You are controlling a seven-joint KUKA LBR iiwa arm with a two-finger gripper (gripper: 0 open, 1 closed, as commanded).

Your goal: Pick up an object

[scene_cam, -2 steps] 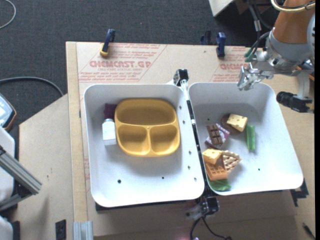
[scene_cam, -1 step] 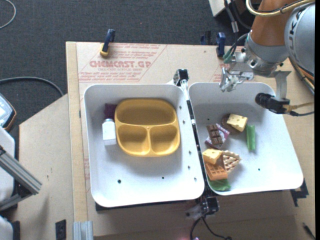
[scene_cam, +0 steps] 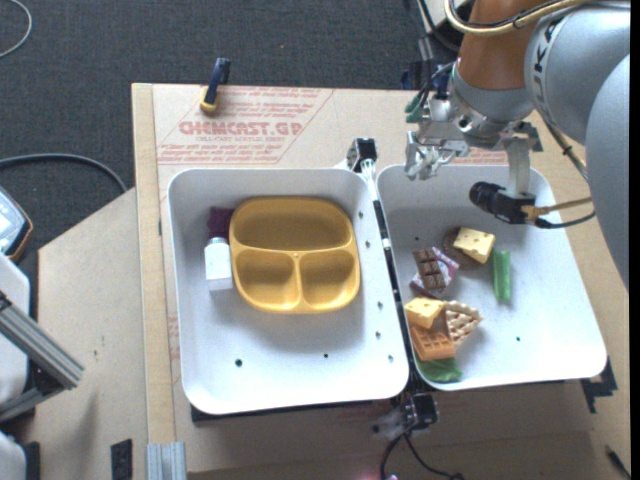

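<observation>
The claw (scene_cam: pixel 424 164) hangs empty, fingers apart, above the right bin (scene_cam: pixel 560 303).

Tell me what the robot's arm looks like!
The arm is fat, round and smooth grey, with dark letters on its shell. A shiny orange band wraps it above the wrist, with a pale cable looping past. At the tip sits a small silvery metal gripper.

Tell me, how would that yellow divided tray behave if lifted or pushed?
The yellow tray looks like stiff moulded plastic, so it probably keeps its shape. Broad and shallow, it seems unlikely to tip or roll. Pushed, it might slide on the left bin's smooth floor and nudge the white bottle beside it.
</observation>
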